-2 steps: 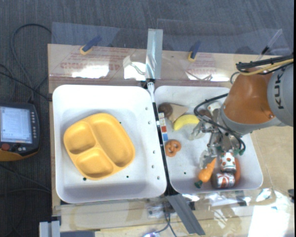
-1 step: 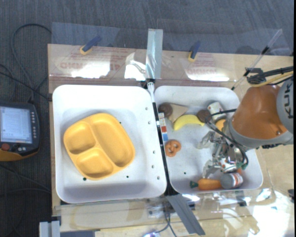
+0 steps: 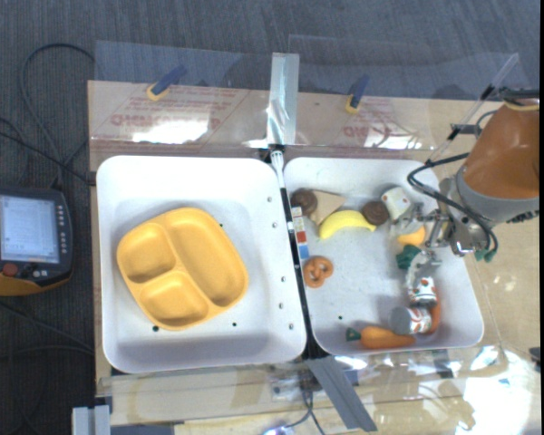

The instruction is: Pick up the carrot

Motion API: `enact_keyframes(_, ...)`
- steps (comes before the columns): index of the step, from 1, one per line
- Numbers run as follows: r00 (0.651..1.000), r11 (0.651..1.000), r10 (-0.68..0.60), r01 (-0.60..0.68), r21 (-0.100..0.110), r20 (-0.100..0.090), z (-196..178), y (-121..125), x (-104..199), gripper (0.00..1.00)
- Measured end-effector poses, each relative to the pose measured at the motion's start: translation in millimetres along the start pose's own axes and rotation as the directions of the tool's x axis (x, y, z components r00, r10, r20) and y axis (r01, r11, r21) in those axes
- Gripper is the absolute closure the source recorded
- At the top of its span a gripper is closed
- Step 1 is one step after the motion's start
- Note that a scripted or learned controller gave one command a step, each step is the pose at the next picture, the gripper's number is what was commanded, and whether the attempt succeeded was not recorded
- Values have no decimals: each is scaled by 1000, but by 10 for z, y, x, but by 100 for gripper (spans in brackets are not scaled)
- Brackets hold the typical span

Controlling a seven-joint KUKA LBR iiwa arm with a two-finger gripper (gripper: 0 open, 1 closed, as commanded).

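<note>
Two shallow white plastic bins are set side by side on the worktop. In the left bin (image 3: 118,333) a yellow three-compartment plastic tray (image 3: 181,265) lies slightly askew, presumably placed there as a drop-off point. Along the divider between the bins a small strip of coloured blocks (image 3: 298,229) is seen. The right bin (image 3: 331,333) carries the clutter: a small orange pretzel-shaped toy (image 3: 317,270) near its left wall, a brown wedge-shaped piece (image 3: 306,201) at the far left corner, a yellow plastic banana (image 3: 346,224) beside it, and a dark brown round cookie-like piece (image 3: 374,212) just to the banana's right.

The orange plastic carrot with a green stub (image 3: 385,337) lies flat along the near wall of the right bin, its right end touching or just beside a small grey-and-red can-like object (image 3: 419,314); such crowding is judged likely to hamper a clean grasp.

The claw (image 3: 423,265) is positioned above the right part of the bin, beyond the carrot and apart from it. Nothing is seen gripped, and whether its fingers are apart or together cannot be told.
</note>
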State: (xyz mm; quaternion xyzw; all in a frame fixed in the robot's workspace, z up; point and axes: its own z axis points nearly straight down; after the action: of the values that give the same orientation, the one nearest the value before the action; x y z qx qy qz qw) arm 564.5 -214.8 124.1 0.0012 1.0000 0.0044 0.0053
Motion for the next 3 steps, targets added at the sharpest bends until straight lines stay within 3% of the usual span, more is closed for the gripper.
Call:
enact_keyframes(1,1000,1000,-27,27,9,2,336,-63,-208,0)
enact_keyframes(2,981,981,192,-192,10,2,346,-74,-516,0)
enact_keyframes(3,944,944,329,-329,8,8,341,-70,-427,0)
